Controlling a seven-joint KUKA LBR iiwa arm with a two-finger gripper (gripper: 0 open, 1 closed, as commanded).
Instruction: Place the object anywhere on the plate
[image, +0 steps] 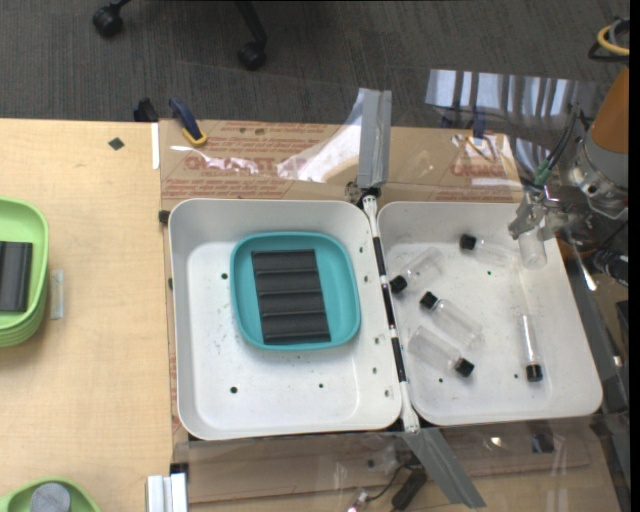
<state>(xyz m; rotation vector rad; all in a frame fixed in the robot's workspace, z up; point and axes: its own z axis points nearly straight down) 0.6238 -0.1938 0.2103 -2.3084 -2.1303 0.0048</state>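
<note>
Tabletop (80, 400) of pale wood fills left and lower frame, with brown cardboard (260, 150) taped along the upper middle. Left bin (200, 400), white and shallow, sits centre frame; right bin (560, 390) touches it along a hinged grey divider. Teal plate (245, 300), square with rounded corners, lies in the left bin's upper middle, carrying a dark ribbed insert (290, 295). Green tray stack (30, 270) at the left edge holds a dark block. Arm (610, 150) enters at upper right of frame, orange band visible at the edge. Pincer (530, 225) hangs over the right bin's upper right corner; a clear vial (535, 250) seems to sit at its tips, but whether it is gripped or how wide the fingers stand, cannot tell. Clear black-capped vials are scattered in the right bin: one (420, 268) near the divider, one (448, 315) mid-bin, one (440, 352) lower, a thin tube (527, 345) toward the right wall, and a small black cap (467, 241) near the top. None touches the plate. Blue-and-yellow clip (187, 122) lies at upper left on the cardboard.
</note>
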